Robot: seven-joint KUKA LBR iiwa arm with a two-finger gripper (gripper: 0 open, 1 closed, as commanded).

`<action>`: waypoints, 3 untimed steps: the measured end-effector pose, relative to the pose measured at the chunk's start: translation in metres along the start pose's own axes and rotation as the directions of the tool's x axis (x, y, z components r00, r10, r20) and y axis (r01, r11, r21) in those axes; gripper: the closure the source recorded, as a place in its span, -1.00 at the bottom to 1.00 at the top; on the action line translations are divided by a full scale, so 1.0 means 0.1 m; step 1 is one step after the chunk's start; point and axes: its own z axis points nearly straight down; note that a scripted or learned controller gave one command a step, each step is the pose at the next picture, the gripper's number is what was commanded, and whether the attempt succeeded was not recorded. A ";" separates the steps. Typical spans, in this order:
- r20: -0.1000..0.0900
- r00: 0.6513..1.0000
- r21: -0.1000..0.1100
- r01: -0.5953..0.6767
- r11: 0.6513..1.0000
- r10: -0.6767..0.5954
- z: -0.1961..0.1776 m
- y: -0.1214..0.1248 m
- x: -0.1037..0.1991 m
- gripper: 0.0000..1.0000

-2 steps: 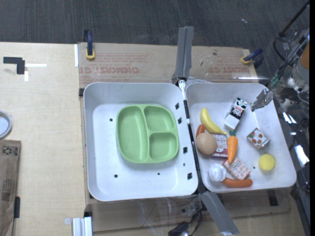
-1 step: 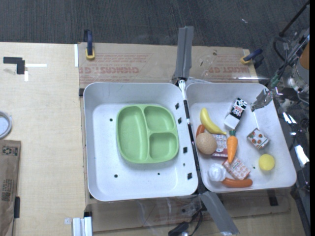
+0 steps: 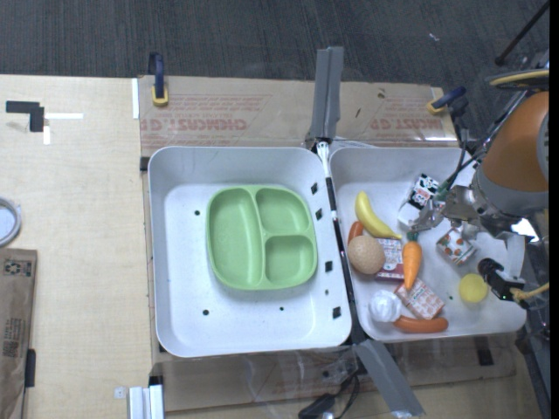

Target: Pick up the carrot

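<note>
Two bins on your counter: left bin (image 3: 166, 260) has a green tray (image 3: 260, 236), right bin (image 3: 489, 317) has the clutter. Carrot (image 3: 410, 264) lies mid right bin, tip toward the near edge, just beside a brown ball (image 3: 366, 254) and a red packet (image 3: 390, 258), below the banana (image 3: 374, 216). Sausage (image 3: 421, 325) lies near the front wall, yellow ball (image 3: 472, 288) to its right. Gripper (image 3: 434, 216) sits low just up-right of the carrot, near a cow-print carton (image 3: 423, 190). Can't tell you if the fingers are apart or together. Nothing visibly held.
</note>
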 end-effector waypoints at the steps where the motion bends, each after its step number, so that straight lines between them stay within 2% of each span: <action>1: -0.012 0.976 0.017 0.217 0.976 -0.217 0.19 -0.37 0.57 -1.00; 2: -0.008 0.977 0.015 0.211 0.977 -0.211 0.10 -0.36 0.54 1.00; 3: -0.008 0.978 0.016 0.208 0.978 -0.208 0.01 -0.35 0.53 1.00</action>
